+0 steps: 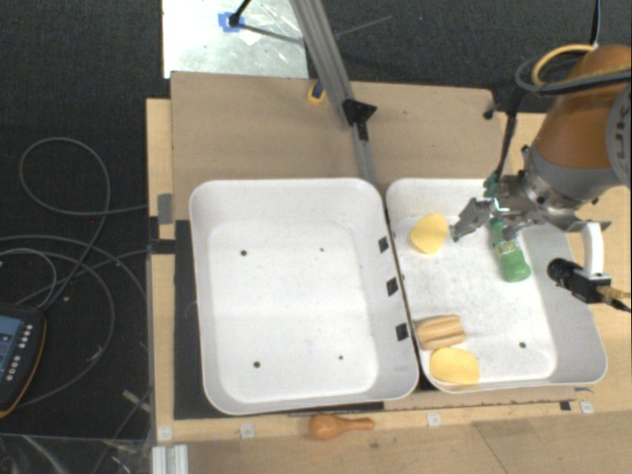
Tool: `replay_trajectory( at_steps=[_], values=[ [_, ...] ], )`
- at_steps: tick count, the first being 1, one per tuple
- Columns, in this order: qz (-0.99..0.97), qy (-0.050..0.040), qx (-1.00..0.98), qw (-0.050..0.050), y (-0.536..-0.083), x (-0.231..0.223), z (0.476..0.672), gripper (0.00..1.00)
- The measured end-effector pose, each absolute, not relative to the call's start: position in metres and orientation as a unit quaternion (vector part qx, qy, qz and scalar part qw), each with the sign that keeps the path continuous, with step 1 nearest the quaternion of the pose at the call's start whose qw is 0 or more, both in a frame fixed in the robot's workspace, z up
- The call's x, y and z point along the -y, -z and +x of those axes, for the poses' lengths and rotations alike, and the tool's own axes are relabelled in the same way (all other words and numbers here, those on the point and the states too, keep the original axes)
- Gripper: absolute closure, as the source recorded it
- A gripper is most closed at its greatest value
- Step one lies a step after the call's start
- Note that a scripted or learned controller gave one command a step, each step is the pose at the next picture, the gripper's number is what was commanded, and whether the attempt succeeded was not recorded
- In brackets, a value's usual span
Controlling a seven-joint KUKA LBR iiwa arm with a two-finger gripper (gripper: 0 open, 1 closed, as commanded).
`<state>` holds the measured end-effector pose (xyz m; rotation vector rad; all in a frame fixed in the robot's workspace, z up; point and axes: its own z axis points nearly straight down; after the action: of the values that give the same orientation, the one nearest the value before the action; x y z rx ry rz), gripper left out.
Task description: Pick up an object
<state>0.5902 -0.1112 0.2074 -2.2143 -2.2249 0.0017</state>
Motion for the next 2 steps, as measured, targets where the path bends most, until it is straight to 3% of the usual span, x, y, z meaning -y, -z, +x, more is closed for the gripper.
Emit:
replay_trajectory(
  at_steps=[1, 2],
  values=[
    [-0.706, 0.0005, 0.708, 0.000, -0.209, 0.111, 0.591, 0.00],
    [-0.707, -0.0007, 0.707, 0.001, -0.164, 0.105, 0.586, 0.00]
  ],
)
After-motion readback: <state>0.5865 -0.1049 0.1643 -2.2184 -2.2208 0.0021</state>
